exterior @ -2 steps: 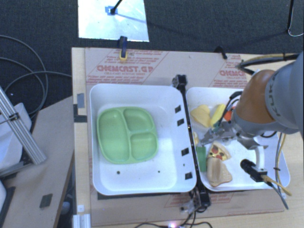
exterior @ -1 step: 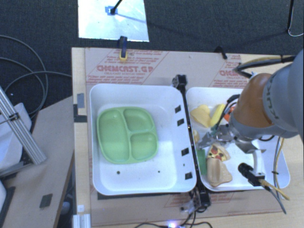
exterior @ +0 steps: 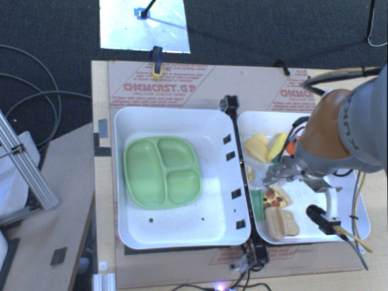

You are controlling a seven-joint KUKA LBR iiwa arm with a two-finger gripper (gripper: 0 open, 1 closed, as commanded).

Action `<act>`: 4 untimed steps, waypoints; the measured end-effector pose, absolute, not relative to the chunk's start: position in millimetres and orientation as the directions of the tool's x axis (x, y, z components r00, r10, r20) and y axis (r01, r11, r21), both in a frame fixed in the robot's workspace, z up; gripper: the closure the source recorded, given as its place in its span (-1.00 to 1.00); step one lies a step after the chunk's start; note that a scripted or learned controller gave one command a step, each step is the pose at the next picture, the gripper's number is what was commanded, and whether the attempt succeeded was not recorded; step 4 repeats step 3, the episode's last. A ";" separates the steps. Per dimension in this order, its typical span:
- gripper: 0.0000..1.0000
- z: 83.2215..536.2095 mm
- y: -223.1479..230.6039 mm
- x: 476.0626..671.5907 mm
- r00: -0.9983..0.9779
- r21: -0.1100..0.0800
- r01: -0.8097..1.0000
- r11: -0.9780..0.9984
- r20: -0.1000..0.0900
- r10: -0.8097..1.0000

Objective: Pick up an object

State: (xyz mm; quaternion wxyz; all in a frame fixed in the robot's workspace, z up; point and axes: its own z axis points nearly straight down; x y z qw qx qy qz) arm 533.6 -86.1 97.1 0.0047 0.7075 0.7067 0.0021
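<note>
1. Broadly, the counter (exterior: 163, 83) carries two white bins side by side, a left bin (exterior: 176, 121) and a right bin (exterior: 251, 121).
2. Reaching in from three o'clock, the grey arm (exterior: 364, 120) with its orange band (exterior: 324, 123) hangs over the right bin.
3. A green divided plate (exterior: 162, 171) lies in the left bin, toward its nine o'clock side.
4. The claw (exterior: 276, 173) sits low among the toys near the right bin's centre; whether it is open or closed cannot be told.
5. Yellow toy food (exterior: 257, 146) lies at eleven o'clock of the claw.
6. A pizza slice (exterior: 276, 197) lies at six o'clock, just beside the claw.
7. Tan bread pieces (exterior: 282, 223) lie beyond it.
</note>
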 end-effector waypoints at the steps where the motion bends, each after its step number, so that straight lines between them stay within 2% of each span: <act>1: 1.00 189.3 -56.4 502.3 -0.007 0.009 1.000 0.007 0.001 1.000; 2: 1.00 184.1 -29.8 486.7 -0.006 0.001 1.000 0.006 0.001 1.000; 3: 1.00 178.0 -89.6 530.4 0.001 0.005 1.000 -0.001 -0.003 1.000; 4: 1.00 178.0 -89.6 530.4 0.001 0.005 1.000 -0.001 -0.003 1.000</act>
